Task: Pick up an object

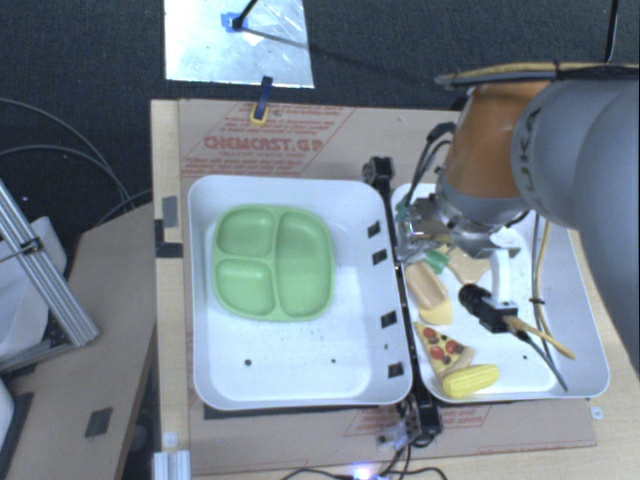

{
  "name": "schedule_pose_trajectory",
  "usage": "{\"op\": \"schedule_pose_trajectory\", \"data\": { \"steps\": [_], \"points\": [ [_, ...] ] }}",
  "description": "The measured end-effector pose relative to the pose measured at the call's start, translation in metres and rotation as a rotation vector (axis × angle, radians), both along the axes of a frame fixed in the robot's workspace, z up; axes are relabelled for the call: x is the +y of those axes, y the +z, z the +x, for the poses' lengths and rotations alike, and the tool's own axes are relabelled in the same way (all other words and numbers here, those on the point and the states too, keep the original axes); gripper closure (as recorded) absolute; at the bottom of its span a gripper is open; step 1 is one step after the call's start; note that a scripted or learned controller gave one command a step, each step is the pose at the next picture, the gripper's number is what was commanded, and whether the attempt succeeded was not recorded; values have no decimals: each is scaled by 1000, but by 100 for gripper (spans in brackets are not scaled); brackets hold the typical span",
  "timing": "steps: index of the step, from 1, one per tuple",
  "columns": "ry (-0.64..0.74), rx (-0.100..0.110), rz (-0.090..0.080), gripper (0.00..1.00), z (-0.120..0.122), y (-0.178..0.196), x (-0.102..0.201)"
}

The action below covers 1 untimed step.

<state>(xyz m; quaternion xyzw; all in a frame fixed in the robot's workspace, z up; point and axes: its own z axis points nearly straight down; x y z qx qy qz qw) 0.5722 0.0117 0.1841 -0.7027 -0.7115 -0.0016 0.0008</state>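
My gripper [418, 230] is low over the upper left part of the right bin [585, 343], close to the wall between the two bins. Right below it lie a small green toy piece [436, 261] and a tan wedge [468, 266]. A tan bread-like toy [427, 293] lies a little nearer the front. Further forward are a pizza slice toy [443, 346] and a yellow corn cob [470, 379]. The grey and orange arm hides the back of this bin. Nothing shows held in the gripper.
The left bin [300, 368] holds a green divided plate [272, 262] in its upper left part. Black clips [378, 230] sit along the wall between the bins. A shiny sheet [238, 28] lies beyond the bench.
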Motion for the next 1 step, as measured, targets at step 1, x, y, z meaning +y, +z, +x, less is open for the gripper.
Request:
{"op": "schedule_pose_trajectory", "data": {
  "steps": [1],
  "points": [
    [-5,-13,-1,100,-28,125,15]
  ]
}}
